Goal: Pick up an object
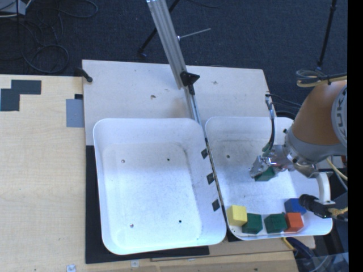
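Grey arm with its orange band [320,115] comes in from the right edge of the frame and bends down over the right bin [238,137]; its gripper [264,170] sits at centre right, low over the bin floor, and a small dark green object [265,175] shows between the fingers, so the jaws look closed narrowly on that piece; whether it is clear of the floor I cannot tell. Along the lower edge of the same bin, toward the bottom right of the frame, a row of blocks lies close together: a yellow block [237,215] at the left end, a green block [253,224] touching it, a second green block [275,223] just beside that, then an orange block [295,222] with a blue block [294,205] just above it. The left bin [108,152] fills the lower middle of the frame; a slanted aluminium rail [169,41] runs from the top centre down toward the seam between the two bins.
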`<move>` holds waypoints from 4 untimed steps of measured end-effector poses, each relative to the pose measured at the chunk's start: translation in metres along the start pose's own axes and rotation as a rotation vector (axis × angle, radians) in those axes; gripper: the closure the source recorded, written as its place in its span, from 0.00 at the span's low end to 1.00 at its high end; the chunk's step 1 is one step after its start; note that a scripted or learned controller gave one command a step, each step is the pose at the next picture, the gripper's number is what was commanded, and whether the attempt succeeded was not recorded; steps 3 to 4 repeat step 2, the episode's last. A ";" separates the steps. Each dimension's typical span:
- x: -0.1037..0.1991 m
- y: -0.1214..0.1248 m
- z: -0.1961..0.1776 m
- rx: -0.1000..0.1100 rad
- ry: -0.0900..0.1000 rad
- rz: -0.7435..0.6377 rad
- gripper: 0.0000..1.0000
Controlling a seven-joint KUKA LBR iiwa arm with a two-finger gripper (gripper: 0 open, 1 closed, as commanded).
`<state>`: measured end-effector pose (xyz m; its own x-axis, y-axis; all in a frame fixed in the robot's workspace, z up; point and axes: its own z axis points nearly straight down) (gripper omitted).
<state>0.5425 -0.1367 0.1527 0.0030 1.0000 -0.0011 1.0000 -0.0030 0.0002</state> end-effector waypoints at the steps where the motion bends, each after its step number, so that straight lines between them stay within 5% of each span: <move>1: 0.086 -0.026 -0.039 0.002 0.006 -0.010 1.00; 2: 0.165 -0.014 -0.037 0.004 0.005 -0.010 1.00; 4: 0.165 -0.014 -0.037 0.004 0.005 -0.010 1.00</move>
